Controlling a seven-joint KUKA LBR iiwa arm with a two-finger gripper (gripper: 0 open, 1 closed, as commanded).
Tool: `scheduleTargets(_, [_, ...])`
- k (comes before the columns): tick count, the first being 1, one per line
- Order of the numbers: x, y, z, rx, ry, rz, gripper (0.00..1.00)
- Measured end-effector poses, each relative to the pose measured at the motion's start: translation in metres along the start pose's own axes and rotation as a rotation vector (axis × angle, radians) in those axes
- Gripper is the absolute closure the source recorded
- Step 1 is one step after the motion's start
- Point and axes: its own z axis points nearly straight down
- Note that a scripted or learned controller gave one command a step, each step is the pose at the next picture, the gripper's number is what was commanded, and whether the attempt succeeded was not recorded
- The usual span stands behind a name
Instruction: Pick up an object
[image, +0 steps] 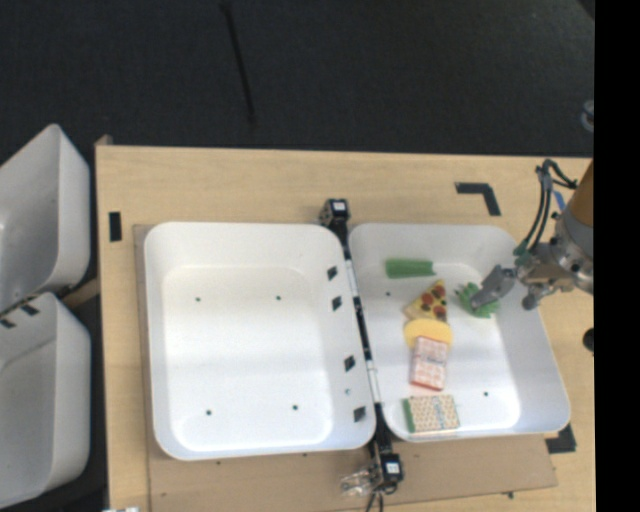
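Observation:
The right bin (520, 395) holds several small things. A green block (409, 267) lies near its far side. Below it come a pizza-slice toy (431, 298), a yellow piece (428, 331), a pink box (430, 363) and a patterned green box (432, 412) near the front wall. A small green object (472, 300) lies toward the right side of the bin. My gripper (491, 288) reaches in from the right and hangs right over that object, partly covering it. I cannot tell if it touches or grips it.
The left bin (160, 330) stands beside the right one, with black clips (351, 330) along the shared wall. White housings (35, 330) stand past the bench's left edge. The grey arm (560, 262) crosses the right bin's right rim.

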Motion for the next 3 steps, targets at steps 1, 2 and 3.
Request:
scheduleTargets(1, [0.006,0.035,0.120,0.004,0.002,-0.003,0.00])
scheduleTargets(2, [0.049,0.047,0.132,-0.012,-0.004,-0.003,0.00])
scheduleTargets(3, [0.071,0.106,0.133,-0.012,-0.002,-0.005,0.00])
